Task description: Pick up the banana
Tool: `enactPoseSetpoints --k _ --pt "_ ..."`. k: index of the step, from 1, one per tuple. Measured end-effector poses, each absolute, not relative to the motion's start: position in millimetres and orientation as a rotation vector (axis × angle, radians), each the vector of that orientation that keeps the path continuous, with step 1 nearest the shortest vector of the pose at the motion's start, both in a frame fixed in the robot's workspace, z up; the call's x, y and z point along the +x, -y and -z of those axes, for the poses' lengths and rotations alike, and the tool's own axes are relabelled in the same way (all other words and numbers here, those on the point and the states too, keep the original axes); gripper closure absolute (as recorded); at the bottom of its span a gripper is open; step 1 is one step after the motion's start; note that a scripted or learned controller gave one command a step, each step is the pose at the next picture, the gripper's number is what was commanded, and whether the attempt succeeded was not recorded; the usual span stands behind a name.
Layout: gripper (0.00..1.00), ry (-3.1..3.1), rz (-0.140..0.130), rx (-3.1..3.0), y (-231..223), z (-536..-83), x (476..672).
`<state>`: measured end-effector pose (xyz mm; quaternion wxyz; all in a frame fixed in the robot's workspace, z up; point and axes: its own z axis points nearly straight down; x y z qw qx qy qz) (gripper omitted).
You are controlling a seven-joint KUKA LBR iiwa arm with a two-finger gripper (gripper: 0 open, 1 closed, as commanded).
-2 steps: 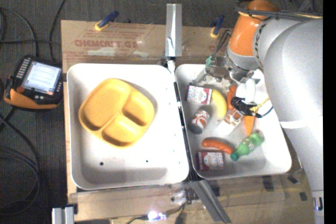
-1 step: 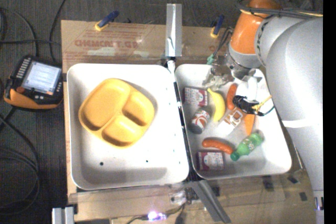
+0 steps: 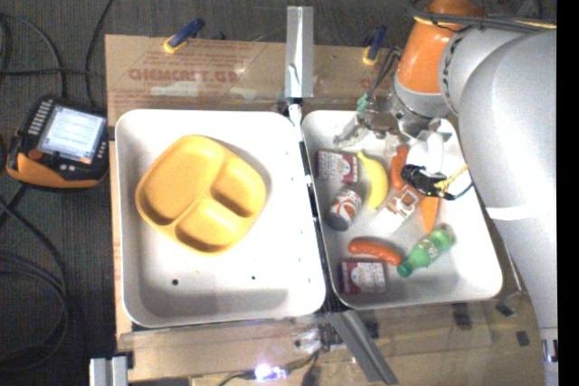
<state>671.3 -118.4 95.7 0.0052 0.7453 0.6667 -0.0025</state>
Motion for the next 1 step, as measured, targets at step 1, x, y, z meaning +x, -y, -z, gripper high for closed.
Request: enactPoseSetpoints --k 1 --pt "0.0 -2.022 -0.008 2.392 130.3 -88.5 628.8"
